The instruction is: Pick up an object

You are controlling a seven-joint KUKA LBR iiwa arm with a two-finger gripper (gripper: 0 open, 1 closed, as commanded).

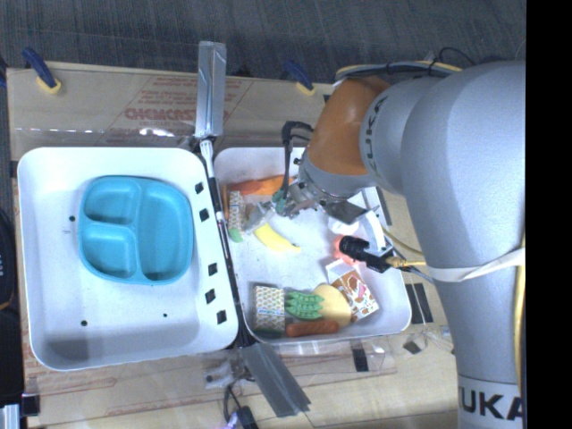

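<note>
Reaching in from the right, the grey KUKA arm with its orange wrist band (344, 137) bends down over the right-hand shallow white plastic bin (393, 315), its thick smooth barrel covering much of that side of the bench. The two-finger gripper (284, 202) sits low at the upper left of this bin, close to the divider between the 2 bins. Whether the tool is spread or pressed together cannot be told from this slanted view, and nothing is plainly seen between its tips.

Just beside the gripper lie an orange carrot-shaped toy (259, 187) and a small greyish crumpled piece (257, 211). A curved yellow banana-like toy (275, 238) rests on the bin floor a little below them, apart from the gripper. A narrow printed packet (236, 214) stands along the left wall.

Along the lower edge of the same bin, a patterned cardboard box (267, 307) touches a green ridged toy vegetable (304, 304), a rounded pale yellow toy (334, 302) and a long red-orange toy (313, 328). A printed card with red markings (357, 295) lies near the lower right corner.

The left-hand shallow white bin (54, 329) holds a glossy light-blue plastic tray with 3 compartments (137, 229), sitting flat and well apart from the arm. Both bins rest on a brown cardboard-covered bench (107, 105).
</note>
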